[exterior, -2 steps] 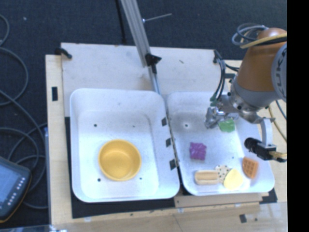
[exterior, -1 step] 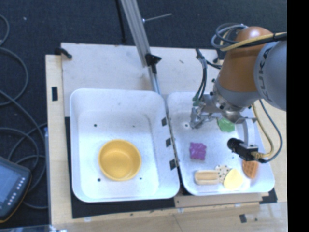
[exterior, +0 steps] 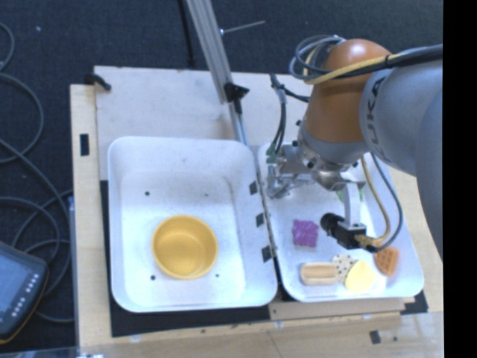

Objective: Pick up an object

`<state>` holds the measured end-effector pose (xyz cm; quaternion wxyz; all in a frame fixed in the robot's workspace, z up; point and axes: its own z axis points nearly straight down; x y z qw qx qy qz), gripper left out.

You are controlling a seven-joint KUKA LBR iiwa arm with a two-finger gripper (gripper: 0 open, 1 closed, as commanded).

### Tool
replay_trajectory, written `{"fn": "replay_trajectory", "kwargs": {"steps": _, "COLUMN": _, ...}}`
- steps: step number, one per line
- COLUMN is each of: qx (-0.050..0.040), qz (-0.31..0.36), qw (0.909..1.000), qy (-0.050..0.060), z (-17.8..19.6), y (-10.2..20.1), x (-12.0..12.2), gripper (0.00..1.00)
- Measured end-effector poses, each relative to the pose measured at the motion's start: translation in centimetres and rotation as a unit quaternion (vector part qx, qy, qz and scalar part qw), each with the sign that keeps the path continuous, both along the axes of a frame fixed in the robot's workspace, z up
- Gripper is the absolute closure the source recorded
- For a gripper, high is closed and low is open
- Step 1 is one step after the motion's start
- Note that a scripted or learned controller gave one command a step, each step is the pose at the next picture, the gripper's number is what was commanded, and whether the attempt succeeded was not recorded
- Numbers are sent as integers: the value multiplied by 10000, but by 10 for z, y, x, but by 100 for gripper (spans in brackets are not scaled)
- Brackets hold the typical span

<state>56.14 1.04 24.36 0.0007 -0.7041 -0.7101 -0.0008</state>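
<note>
My gripper hangs low over the far left part of the right bin, close to the wall between the two bins. A purple block lies in the right bin, a little in front of the gripper and to its right. Along that bin's front edge lie a tan bread-shaped piece, a small white dotted piece, a pale yellow piece and an orange waffle-like piece. A yellow bowl stands upright in the left bin. I see nothing held in the gripper.
A slanted aluminium post rises from behind the bins, just left of the arm. Cables lie on the dark floor at the left, beside a handheld screen. The bench edge runs close in front of both bins.
</note>
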Motion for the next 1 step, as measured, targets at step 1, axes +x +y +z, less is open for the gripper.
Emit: {"fn": "replay_trajectory", "kwargs": {"steps": 1, "qx": -2, "qz": -2, "qw": 10000, "qy": -8, "z": 7, "y": 45, "x": 15, "gripper": 100}}
